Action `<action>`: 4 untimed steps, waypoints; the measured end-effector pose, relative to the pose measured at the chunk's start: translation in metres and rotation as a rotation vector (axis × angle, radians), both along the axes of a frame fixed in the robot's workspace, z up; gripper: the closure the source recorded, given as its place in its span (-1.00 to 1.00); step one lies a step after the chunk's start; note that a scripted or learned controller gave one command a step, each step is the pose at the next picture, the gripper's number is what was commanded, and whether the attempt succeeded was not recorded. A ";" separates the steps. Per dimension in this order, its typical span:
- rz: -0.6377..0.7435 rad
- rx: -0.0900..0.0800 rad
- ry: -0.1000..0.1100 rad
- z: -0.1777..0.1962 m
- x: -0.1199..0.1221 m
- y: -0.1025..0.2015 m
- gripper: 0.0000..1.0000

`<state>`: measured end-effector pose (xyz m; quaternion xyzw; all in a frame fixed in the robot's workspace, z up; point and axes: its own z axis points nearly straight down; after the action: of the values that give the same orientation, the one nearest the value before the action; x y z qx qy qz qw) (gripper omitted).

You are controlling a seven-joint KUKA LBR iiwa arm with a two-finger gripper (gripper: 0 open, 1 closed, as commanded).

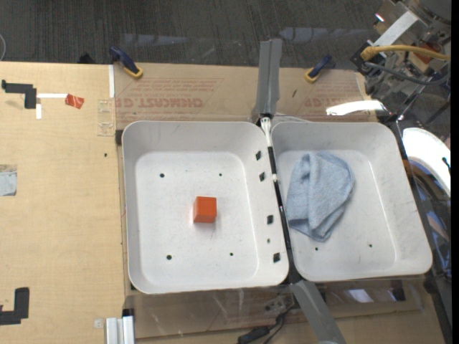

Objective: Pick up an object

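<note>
An orange block lay alone mid-left bin; a crumpled grey cloth lay in the right bin. The gripper's state could not be told. The block looked easier: descend squarely, straddling its flat sides.

Dark grey carpet floor beyond a light wooden worktop, brown cardboard sheet with mirrored red print held by two blue-and-yellow clamps, grey divider post upright at the rear, bright glare at right.
</note>
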<state>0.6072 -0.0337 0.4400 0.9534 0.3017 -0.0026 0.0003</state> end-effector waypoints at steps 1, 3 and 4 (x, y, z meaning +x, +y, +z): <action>-0.400 -0.001 -0.001 -0.030 -0.024 -0.022 1.00; -0.402 -0.001 0.001 0.000 -0.083 -0.126 1.00; 0.040 0.002 0.002 -0.066 -0.056 -0.115 1.00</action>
<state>0.5510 -0.1484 0.3741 0.9472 0.3207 -0.0031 -0.0008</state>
